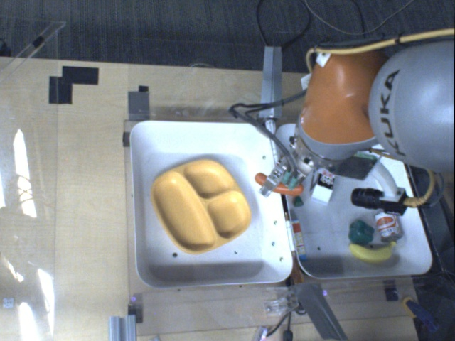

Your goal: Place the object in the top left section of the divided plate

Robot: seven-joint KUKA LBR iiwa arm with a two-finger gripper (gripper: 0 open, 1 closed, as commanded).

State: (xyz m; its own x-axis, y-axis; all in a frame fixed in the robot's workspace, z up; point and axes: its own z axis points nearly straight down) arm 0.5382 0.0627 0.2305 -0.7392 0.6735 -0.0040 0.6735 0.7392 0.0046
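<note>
One orange object (283, 186), seemingly between jaws, right of divided plate (201, 204)

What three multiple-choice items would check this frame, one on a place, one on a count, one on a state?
1. Where is the yellow divided plate?
A. In the left bin
B. In the right bin
C. On the floor

2. How many sections does the plate have?
A. Two
B. Three
C. Five

3. What is the gripper doing?
A. Holding an orange object
B. Resting inside the plate
C. Pressing on the banana

Answers: 1 A, it lies in the left bin. 2 B, three hollows are visible. 3 A, the orange object sits between its fingers above the left bin's right rim, while the banana lies in the right bin.
</note>
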